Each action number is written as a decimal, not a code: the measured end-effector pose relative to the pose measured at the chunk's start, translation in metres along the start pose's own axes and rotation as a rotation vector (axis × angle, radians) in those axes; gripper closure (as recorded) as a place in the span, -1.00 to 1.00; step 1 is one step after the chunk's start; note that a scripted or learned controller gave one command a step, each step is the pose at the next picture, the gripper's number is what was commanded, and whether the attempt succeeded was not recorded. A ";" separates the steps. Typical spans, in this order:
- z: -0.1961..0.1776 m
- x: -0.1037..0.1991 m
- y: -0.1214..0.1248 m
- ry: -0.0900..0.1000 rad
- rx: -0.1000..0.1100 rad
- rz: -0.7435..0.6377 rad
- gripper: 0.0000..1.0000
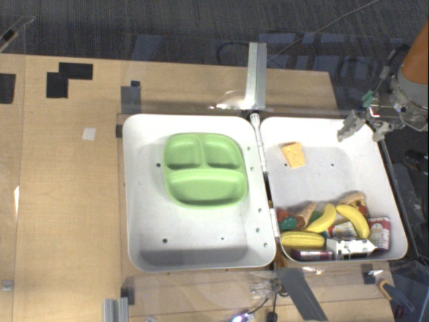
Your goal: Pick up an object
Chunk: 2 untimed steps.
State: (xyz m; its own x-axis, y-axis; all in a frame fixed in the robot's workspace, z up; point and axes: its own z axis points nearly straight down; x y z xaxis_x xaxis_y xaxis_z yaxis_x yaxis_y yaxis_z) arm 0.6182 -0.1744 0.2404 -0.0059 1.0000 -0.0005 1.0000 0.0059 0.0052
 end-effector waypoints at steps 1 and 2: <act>0.144 0.069 0.036 0.001 -0.003 0.014 -1.00; 0.148 0.081 -0.053 -0.001 -0.011 -0.207 -1.00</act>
State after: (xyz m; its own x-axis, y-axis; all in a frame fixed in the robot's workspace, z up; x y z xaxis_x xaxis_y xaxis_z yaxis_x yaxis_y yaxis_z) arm 0.5659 -0.0936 0.0917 -0.2117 0.9773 -0.0035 0.9772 0.2117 0.0161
